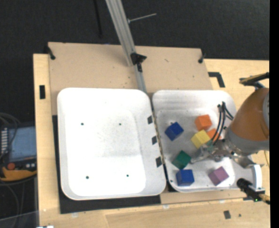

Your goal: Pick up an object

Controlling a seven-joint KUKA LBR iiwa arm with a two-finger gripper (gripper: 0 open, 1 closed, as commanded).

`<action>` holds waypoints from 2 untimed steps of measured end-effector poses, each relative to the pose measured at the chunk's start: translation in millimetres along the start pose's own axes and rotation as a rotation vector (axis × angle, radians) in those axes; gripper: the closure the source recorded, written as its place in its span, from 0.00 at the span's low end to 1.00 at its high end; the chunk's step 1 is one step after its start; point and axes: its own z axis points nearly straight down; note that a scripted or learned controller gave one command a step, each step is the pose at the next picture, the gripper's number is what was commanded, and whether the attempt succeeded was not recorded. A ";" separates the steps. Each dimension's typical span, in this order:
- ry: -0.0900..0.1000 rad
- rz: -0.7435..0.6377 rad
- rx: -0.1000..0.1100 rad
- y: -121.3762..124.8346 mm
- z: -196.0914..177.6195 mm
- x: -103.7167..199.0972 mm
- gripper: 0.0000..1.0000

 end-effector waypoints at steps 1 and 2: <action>0.001 0.007 -0.005 1.7 -12.5 -0.7 1.00; 0.000 -0.004 -0.005 5.3 -76.6 -4.6 1.00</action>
